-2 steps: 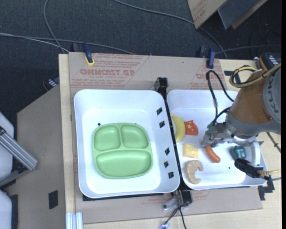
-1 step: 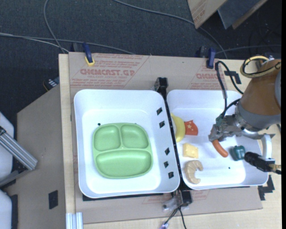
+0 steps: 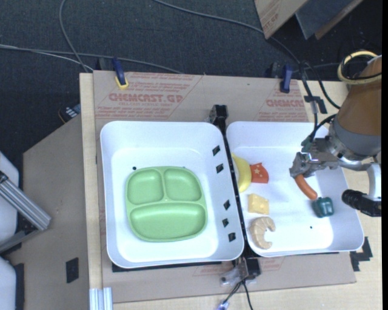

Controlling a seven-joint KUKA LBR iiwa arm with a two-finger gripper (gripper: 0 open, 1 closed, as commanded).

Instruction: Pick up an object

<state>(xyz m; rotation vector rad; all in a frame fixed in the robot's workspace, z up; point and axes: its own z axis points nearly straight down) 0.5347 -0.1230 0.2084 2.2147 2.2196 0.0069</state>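
Red print "CHEMCAST GP" on brown board [image 3: 151, 97] behind bins; repeated at right, partly hidden.

A robotics lab: clamped cardboard bench [image 3: 182, 94], two white bins [image 3: 115, 136], loose cables [image 3: 73, 36] across dark carpet.

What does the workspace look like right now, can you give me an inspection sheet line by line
Surface: wooden bench bearing two white bins, left bin and right bin, side by side.
Job's things: in the right bin, yellow piece, red piece, pale yellow wedge, tan croissant shape, orange carrot-like stick, teal block.
Clutter: green divided tray in the left bin.
Grippers: hand low over the right bin, at the orange stick's upper end.
Cables: grey cables on the dark floor behind.
Surroundings: clamps on the bench's far edge; cardboard.
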